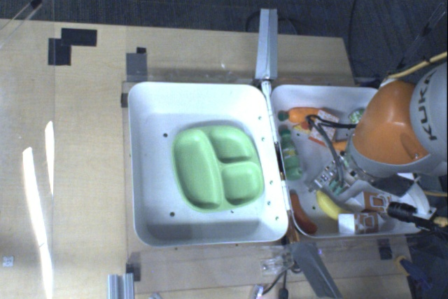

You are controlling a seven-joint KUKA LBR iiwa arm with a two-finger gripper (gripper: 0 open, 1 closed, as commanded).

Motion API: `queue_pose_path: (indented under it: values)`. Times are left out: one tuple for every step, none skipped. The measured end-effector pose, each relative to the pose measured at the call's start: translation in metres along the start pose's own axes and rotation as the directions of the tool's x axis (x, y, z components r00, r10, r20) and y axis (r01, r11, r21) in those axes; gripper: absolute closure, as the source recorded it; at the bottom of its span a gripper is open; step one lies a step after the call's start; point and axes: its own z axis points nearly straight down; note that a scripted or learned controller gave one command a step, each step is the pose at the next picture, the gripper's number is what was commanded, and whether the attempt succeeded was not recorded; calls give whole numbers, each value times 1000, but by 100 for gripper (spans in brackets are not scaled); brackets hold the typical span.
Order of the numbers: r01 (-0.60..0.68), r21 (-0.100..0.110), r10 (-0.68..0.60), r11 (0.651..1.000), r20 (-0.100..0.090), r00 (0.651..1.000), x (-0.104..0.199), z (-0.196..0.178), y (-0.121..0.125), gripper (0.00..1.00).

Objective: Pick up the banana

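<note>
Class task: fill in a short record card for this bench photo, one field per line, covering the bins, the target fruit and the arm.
left bin: holds a green divided tray
right bin: cluttered with small items
banana: near the right bin's front edge, lying flat, partly under the arm
arm: reaching in over the right bin
gripper: just above the banana; grasp not visible

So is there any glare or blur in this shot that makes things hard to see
In the camera view, pale streaks of glare lie on the bench at the left; the green tray is evenly lit and clear; the whole frame is slightly soft, and the arm covers part of the right bin beside the banana.
</note>
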Motion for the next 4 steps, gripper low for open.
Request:
queue_pose_path:
  values:
    - [-478,18,478,878,-4,878,42,-82,53,100]
    - [-435,20,435,900,-5,901,5,-81,47,100]
    - [-434,20,434,901,-5,901,5,-81,47,0]
    - [-337,9,337,941,-1,941,-5,13,-9,0]
